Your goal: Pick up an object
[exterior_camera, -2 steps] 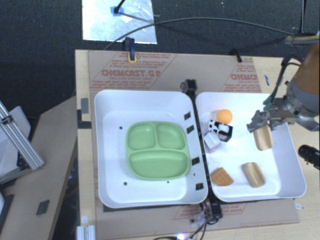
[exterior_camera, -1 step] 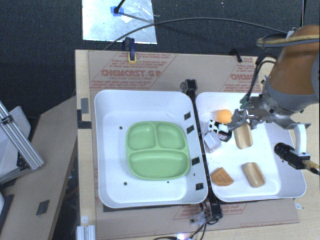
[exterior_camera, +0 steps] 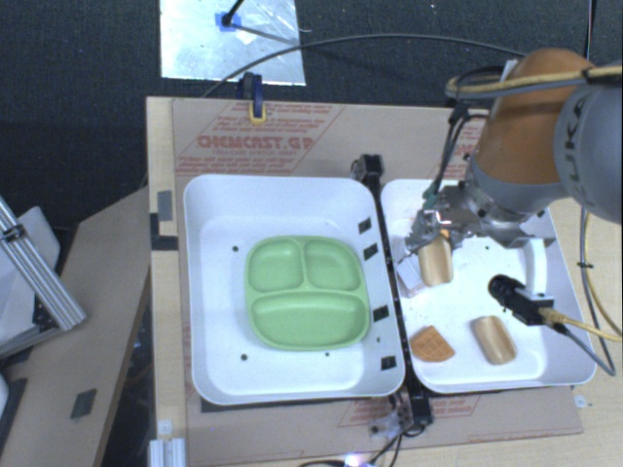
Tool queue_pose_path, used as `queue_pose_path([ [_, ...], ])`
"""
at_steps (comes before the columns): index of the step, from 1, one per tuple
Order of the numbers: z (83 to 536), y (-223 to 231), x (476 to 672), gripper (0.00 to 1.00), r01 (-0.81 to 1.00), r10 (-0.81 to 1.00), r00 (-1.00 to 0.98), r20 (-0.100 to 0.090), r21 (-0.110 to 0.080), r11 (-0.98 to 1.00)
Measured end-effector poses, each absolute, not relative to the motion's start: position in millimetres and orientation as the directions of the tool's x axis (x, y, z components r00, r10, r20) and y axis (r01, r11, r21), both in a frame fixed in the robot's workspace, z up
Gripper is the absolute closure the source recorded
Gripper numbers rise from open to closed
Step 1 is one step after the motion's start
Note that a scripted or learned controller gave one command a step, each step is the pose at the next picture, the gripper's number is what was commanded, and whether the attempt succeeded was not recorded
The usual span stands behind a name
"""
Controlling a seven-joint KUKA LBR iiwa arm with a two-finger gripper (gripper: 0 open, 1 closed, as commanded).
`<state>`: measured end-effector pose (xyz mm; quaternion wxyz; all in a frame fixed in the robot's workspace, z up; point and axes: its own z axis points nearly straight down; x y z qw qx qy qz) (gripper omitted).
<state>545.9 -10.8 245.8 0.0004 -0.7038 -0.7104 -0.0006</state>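
The arm [exterior_camera: 545,134] reaches in from the right over the right bin [exterior_camera: 574,358], its gripper [exterior_camera: 433,236] low near that bin's left wall; whether it is wide, narrow or holding anything cannot be told. A tan bread roll [exterior_camera: 435,263] lies just beneath it, close to the wall. Nearer lie an orange wedge [exterior_camera: 431,344] and a second tan roll [exterior_camera: 494,340], with open white floor between. The left bin [exterior_camera: 209,261] holds a green divided plate [exterior_camera: 308,292], with bare floor all round it.

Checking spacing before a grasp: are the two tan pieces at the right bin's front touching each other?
Apart. The camera view shows bare white bin floor between the orange wedge and the tan roll.
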Motion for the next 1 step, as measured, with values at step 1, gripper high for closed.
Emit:
queue_pose_path([
  [1, 248.0, 42.6, 561.3, 1.0, 1.0, 1.0, -0.01, 0.002, 0.003, 0.01],
])
